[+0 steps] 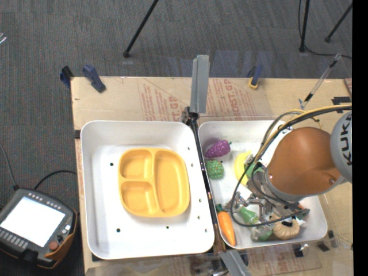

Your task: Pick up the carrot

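Camera view, looking down at a slant on my bench, contents as follows.

Item 1, carrot (226,227): small orange toy piece, tapered, smooth and slightly glossy, lying flat in the right bin (319,216). It sits in that bin's near left corner, close against the left wall, with its broader end pointing away from the camera and its narrow tip toward the near rim. A bit of green shows at its broader end (whether that is its own top or part of a neighbour, I cannot tell).

Item 2, my gripper (260,207): low over the middle of the right bin, just to the right of the carrot and apart from it. My orange band and wrist hang over much of it, so I cannot tell how it is set. Nothing orange shows in its metal parts.

Item 3, green piece (248,215): beside the carrot's broader end, under my gripper.

Item 4, purple grapes (218,149): far left part of the right bin.

Item 5, green bumpy fruit (215,169): just in front of the grapes.

Item 6, yellow piece (241,167): partly hidden by my arm.

Item 7, tan ring-shaped piece (286,229): near right part of the same bin.

Item 8, yellow divided tray (154,182): three compartments, in the left bin (95,154).
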Robot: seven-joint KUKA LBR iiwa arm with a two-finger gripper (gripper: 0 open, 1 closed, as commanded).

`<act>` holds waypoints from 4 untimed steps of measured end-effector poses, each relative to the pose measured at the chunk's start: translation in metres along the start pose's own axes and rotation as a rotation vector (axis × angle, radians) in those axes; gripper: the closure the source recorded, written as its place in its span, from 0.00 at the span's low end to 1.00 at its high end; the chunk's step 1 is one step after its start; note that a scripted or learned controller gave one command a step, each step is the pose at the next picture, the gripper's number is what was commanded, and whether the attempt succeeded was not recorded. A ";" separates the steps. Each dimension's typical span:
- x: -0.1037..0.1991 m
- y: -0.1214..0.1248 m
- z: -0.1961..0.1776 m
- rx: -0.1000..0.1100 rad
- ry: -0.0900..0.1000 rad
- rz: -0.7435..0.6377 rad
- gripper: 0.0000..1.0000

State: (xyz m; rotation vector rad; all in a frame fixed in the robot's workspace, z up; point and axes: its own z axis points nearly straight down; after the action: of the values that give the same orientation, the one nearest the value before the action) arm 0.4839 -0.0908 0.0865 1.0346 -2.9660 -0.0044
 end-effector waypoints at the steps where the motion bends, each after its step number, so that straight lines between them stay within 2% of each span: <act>1: -0.015 -0.054 -0.082 0.004 -0.004 -0.222 0.00; 2: 0.012 -0.008 0.004 -0.011 0.005 -0.278 0.00; 3: 0.003 0.010 0.001 -0.003 0.001 -0.362 0.00; 4: 0.001 0.011 0.000 0.000 -0.001 -0.456 0.00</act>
State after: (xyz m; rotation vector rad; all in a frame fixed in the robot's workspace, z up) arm 0.4760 -0.0830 0.0863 1.6789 -2.6575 -0.0048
